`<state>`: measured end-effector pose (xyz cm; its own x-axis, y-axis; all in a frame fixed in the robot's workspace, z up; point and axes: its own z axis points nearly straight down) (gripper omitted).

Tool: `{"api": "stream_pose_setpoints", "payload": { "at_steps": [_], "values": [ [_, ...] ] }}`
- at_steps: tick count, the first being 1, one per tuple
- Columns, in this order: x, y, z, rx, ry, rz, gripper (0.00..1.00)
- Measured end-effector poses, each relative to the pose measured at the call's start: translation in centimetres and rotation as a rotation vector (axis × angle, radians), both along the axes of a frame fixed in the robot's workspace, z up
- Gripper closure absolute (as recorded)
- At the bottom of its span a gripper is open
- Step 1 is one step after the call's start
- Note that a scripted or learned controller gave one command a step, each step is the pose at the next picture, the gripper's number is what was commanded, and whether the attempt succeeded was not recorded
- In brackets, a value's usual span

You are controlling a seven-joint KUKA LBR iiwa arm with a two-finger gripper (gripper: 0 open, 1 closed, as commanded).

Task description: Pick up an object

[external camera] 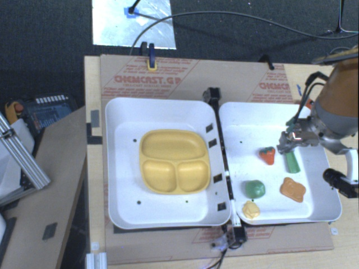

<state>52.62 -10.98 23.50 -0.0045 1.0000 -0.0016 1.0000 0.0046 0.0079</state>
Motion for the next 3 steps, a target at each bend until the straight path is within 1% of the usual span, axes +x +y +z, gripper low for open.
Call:
{"api": "stream_pose_setpoints", "payload": {
  "at_steps": [1,2,3],
  "values": [
    [0.8,4.8,0.5,0.003,0.006,0.005,1.00],
    [1.6,9.5,0.0,0.003,0.006,0.005,1.00],
    [0.5,14.9,0.2,0.004,0.008,0.006,1.00]
  ]
}}
